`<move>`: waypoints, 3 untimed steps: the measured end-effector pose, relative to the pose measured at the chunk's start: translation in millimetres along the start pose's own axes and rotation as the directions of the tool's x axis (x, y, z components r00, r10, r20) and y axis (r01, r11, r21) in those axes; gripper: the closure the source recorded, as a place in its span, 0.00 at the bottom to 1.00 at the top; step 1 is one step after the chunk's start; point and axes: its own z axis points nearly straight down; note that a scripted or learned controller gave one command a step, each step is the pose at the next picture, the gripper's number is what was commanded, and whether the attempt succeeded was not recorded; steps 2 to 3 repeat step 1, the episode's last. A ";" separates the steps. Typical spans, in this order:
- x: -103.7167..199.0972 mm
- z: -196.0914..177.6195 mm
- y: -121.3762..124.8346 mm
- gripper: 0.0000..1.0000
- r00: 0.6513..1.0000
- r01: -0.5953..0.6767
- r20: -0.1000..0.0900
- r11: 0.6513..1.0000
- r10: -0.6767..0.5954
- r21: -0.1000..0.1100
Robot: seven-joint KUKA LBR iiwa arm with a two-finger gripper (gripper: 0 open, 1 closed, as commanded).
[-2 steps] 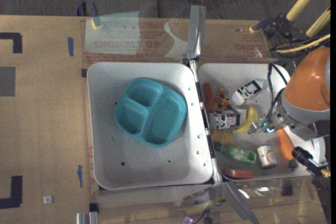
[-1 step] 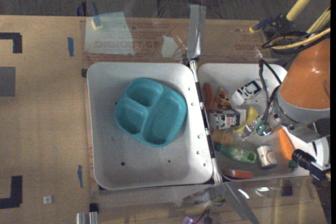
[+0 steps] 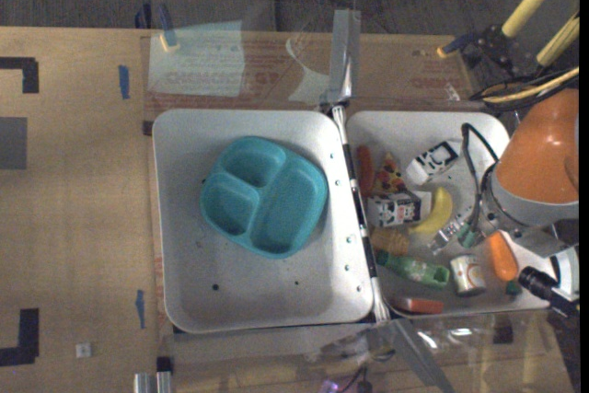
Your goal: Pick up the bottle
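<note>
Nearest the lens, the arm's orange band hung over the right bin, hiding the hand, so its state could not be told. Beneath and left of it, the green bottle lay on its side beside a small can, apparently ungrasped; the pickup looked undone. Farther left sat the teal divided tray.

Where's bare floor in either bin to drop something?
Left bin: bare strip along its near edge and left wall, around the teal tray. Right bin: crowded; bottle, banana, carton and carrot sit close together.
</note>
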 end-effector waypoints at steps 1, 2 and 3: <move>64.2 -74.8 32.7 1.00 0.999 -0.049 0.001 0.999 0.049 -0.002; 64.2 -74.8 32.7 1.00 0.999 -0.049 0.001 0.999 0.049 -0.002; 64.2 -74.8 32.7 1.00 0.999 -0.049 0.001 0.999 0.049 -0.002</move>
